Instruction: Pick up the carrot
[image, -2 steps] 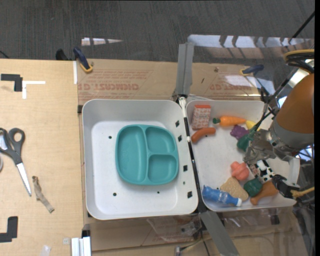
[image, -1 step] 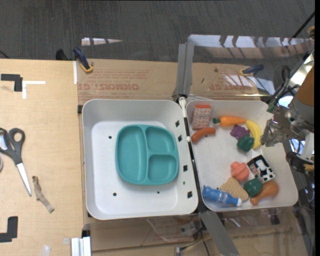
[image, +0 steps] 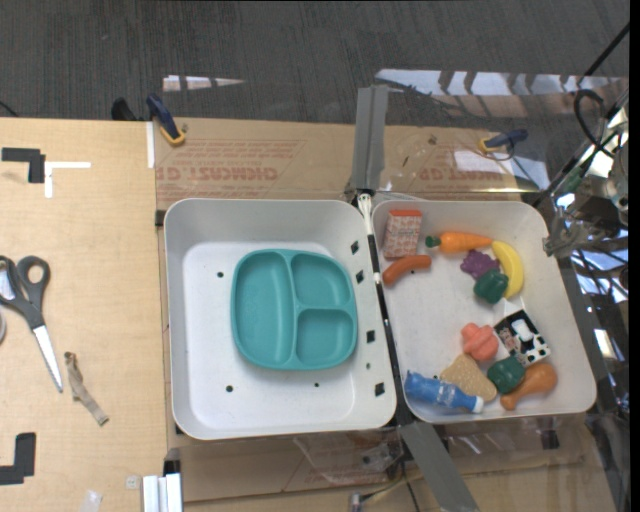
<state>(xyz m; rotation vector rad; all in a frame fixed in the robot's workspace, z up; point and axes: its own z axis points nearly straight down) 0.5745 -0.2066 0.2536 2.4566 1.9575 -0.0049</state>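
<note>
An overhead, slanted view shows a wooden bench bearing two shallow white bins side by side. The left bin (image: 190, 300) holds a teal divided plate (image: 295, 308) with three compartments. The right bin (image: 570, 330) holds a scatter of toy foods.

The carrot (image: 462, 241), orange with a small green top at its left end, lies near the far edge of the right bin, its length running left to right. Just to its left stands a small speckled box (image: 403, 232). A red sausage (image: 407, 267) lies just in front of the carrot, apart from it. To the carrot's right, close by, are a purple bunch of grapes (image: 478, 264), a yellow banana (image: 510, 266) and a dark green vegetable (image: 491, 288). Nearer the front of the bin lie a blue bottle (image: 441, 393), a cracker (image: 468, 377), a chicken drumstick (image: 532, 383) and other small pieces.

At the right edge of the view, beyond the bin wall, metal parts and cables of the robot arm (image: 590, 205) can be made out; the state of the gripper cannot be told.

Scissors (image: 32, 310) rest on the bench at far left.

The task appears to be at its start: the carrot lies untouched in the bin. The next move likely calls for reaching left over the bin and coming down across the carrot's narrow width, clear of the grapes and box.
</note>
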